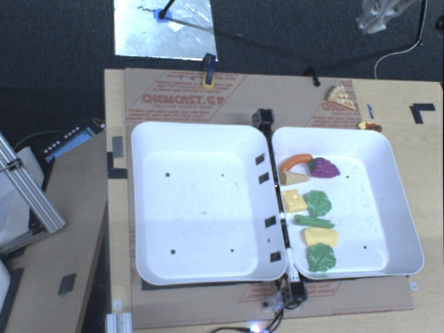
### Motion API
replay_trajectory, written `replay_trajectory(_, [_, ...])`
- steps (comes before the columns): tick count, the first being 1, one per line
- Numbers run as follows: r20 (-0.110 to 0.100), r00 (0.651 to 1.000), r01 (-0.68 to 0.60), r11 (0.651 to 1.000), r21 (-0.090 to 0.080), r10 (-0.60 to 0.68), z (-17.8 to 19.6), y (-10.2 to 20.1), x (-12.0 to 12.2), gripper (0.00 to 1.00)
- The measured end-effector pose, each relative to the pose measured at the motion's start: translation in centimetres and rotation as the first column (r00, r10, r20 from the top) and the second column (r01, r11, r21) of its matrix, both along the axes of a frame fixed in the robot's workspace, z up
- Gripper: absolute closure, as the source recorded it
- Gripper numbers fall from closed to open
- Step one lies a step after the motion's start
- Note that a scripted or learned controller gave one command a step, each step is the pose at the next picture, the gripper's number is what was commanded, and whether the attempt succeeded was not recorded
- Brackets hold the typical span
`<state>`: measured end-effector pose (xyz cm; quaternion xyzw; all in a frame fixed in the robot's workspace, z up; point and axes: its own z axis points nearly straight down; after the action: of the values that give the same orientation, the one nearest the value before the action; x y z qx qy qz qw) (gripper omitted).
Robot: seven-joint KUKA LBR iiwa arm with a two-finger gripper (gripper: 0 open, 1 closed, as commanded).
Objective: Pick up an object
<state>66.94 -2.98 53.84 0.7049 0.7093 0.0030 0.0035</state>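
Observation:
Several toy foods lie along the left side of the right bin (388,207): an orange sausage (297,161), purple grapes (324,167), a tan wedge (294,177), a yellow cheese block (294,201), a green leafy piece (318,202), a green bean pod (314,221), a yellow piece (320,237) and a green broccoli piece (321,257). My gripper (378,9) hangs blurred at the top right corner, well above and beyond the bins, with nothing visible between its fingers.
The left bin (201,200) adjoins the right one along a black hinge strip (274,193). A toy pizza slice (341,97) lies on the cardboard behind the right bin. A yellow-blue clamp (208,71) and a silver sheet (164,18) sit at the back.

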Motion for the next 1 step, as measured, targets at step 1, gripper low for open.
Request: replay_trajectory(1, [-0.023,1.000,-0.004,1.000,0.003,0.004,-17.86,7.47,-0.65,1.00])
